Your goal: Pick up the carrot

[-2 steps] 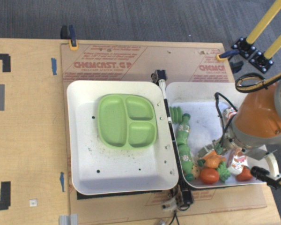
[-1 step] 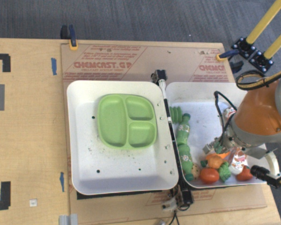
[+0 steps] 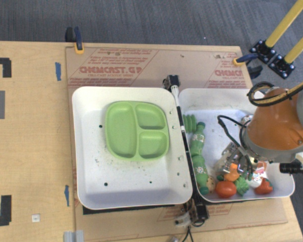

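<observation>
carrot (image 3: 234, 174): a small orange piece is seen in the right bin (image 3: 212, 105), near its front edge, tucked right under the hand, in among the other toy food. Not lifted as far as can be told.

hand (image 3: 236, 161): lowered into the right bin, right over the carrot. The metal parts are cluttered and partly hidden by the wrist, so how far it's opened can't be told, and nothing can be called gripped.

arm (image 3: 278, 127): the orange band is seen bulking over the right bin's right side, with a black cable looped beside it.

neighbours: a red tomato (image 3: 225, 189) is placed just in front of the carrot, a green leafy piece (image 3: 242, 186) beside that, and another red item (image 3: 263, 186) further right.

green stuff: a row of green vegetables (image 3: 197, 153) is laid along the right bin's left wall.

left bin (image 3: 91, 175): a green divided plate (image 3: 137, 130) is set in it, well apart from the carrot.

table (image 3: 25, 135): both bins are carried on a cardboard sheet (image 3: 141, 64).
</observation>
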Available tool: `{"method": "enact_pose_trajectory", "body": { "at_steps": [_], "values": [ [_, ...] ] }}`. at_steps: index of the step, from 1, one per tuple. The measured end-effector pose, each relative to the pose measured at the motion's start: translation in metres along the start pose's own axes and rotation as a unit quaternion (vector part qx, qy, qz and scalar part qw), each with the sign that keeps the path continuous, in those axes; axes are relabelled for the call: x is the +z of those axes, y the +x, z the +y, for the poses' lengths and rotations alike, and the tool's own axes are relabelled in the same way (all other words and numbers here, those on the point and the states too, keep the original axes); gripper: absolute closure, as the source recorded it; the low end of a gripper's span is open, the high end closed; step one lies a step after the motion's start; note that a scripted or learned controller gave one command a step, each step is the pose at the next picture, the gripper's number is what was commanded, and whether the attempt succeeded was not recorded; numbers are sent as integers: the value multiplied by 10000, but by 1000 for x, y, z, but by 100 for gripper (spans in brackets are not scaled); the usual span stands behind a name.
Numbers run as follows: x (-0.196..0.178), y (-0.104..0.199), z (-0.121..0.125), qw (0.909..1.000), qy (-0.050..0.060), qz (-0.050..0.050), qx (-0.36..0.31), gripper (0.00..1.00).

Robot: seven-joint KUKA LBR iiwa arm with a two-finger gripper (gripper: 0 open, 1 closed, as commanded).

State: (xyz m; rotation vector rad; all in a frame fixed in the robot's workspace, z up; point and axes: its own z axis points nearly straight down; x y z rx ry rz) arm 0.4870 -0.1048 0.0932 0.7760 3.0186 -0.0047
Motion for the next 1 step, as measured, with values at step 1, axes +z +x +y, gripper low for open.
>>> {"method": "enact_pose_trajectory", "body": {
  "at_steps": [1],
  "values": [
    [-92,6,18,9750,33,99,2219,100]
  ]
}}
